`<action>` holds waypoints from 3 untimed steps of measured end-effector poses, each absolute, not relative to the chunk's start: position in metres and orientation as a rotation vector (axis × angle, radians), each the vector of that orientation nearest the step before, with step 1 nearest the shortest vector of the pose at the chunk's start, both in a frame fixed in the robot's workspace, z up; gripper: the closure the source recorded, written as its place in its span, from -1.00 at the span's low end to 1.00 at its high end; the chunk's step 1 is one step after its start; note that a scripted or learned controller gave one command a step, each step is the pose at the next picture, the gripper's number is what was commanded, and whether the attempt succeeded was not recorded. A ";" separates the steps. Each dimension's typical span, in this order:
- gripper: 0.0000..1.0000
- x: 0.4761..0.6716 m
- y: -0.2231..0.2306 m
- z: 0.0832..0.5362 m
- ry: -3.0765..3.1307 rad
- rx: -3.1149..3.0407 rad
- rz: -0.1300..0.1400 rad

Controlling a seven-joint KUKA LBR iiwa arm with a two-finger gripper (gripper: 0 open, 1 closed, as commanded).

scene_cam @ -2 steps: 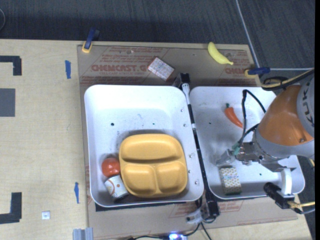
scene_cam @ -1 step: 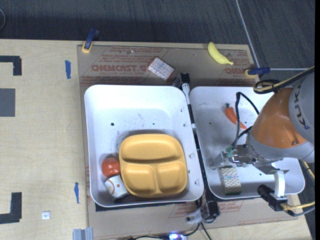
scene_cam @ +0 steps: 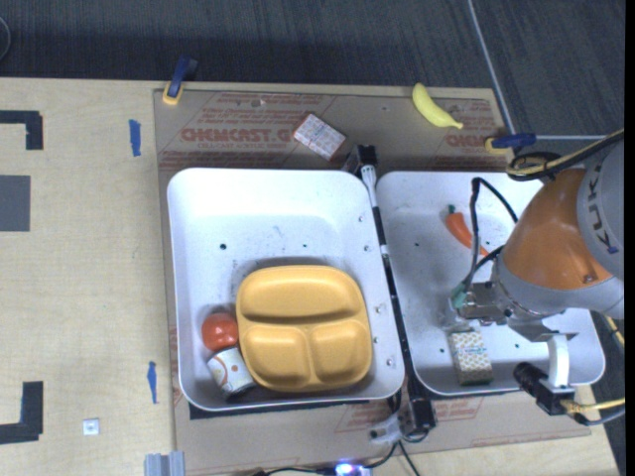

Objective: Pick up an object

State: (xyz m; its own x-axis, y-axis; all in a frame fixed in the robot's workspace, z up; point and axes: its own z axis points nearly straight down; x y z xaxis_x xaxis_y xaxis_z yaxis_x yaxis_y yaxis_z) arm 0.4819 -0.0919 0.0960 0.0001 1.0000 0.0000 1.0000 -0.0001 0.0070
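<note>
Wooden bench (scene_cam: 79, 296), pale, marked with black and blue tape at left; cardboard sheet (scene_cam: 248, 132) under both bins, a small patterned packet (scene_cam: 318, 136) and a yellow banana (scene_cam: 435, 107) resting on it beyond the bins.

Left bin (scene_cam: 198, 216): yellow sectioned tray (scene_cam: 303, 325) fills the near half, touching or nearly touching the near wall. A red ball (scene_cam: 219, 329) and a white-and-orange cup (scene_cam: 229, 368) are wedged between the tray and the left wall. Far half open.

Right bin (scene_cam: 422, 206): orange carrot-like piece (scene_cam: 458, 228) near the far middle; speckled block (scene_cam: 469, 355) near the front wall. Gripper (scene_cam: 483, 308) sits just above the block, wrist and orange band covering the bin's right side. Fingers hidden by the wrist housing from this angle; how far they stand apart cannot be told, and nothing is seen held.

Judgement: the block is the likely target. To do it well, centre over the block and straddle its short sides. The front wall is close, so descend straight rather than sweep. Open floor lies left of the block; lift vertically, clear of the cable (scene_cam: 483, 206).
</note>
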 end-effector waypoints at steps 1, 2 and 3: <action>-1.00 0.482 -0.092 0.096 2.218 2.218 0.008; 1.00 0.483 -0.092 0.106 2.215 2.216 0.010; -1.00 0.483 -0.092 0.106 2.215 2.216 0.010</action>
State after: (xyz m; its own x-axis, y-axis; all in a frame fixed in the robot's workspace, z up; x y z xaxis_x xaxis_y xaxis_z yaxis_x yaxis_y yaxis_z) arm 0.4830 -0.0920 0.1059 0.0004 1.0000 -0.0011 0.9999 -0.0004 0.0105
